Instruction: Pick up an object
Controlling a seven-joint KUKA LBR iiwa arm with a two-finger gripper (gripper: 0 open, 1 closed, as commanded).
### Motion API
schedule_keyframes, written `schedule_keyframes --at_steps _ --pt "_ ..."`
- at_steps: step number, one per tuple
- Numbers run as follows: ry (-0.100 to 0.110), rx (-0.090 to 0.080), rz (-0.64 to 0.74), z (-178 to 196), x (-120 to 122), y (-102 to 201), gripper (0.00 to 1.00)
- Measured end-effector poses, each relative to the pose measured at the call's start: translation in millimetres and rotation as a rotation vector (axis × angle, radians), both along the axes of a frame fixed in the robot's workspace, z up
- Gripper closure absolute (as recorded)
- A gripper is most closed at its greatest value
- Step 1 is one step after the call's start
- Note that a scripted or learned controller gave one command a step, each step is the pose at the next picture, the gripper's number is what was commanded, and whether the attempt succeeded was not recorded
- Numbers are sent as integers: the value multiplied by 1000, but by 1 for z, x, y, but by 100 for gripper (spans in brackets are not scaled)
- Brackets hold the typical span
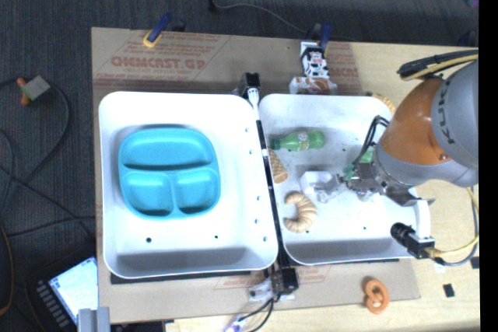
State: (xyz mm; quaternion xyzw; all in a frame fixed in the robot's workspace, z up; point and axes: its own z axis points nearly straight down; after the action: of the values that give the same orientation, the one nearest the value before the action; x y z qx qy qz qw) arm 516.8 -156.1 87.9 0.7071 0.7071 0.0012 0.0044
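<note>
In the right bin [342,245] lie a green bottle [298,141] on its side near the back, a tan croissant-shaped pastry [301,211] towards the front left, and a small white object [316,183] in the middle. A brown ridged item [275,167] rests against the bin's left wall. My gripper [345,183] is low inside this bin, just right of the white object and close to it. The grey and orange arm [428,138] covers the bin's right side.
The left bin [113,245] holds a blue compartment tray [166,170]. Behind the right bin stands a small cow-patterned figure [313,64]. An orange ring [376,293] lies on the bench in front. Blue clamps [158,29] grip the back edge.
</note>
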Motion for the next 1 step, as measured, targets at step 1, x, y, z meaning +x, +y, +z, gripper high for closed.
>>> schedule_keyframes --at_steps 1 --pt "-3 -3 -1 11 1 -2 100"
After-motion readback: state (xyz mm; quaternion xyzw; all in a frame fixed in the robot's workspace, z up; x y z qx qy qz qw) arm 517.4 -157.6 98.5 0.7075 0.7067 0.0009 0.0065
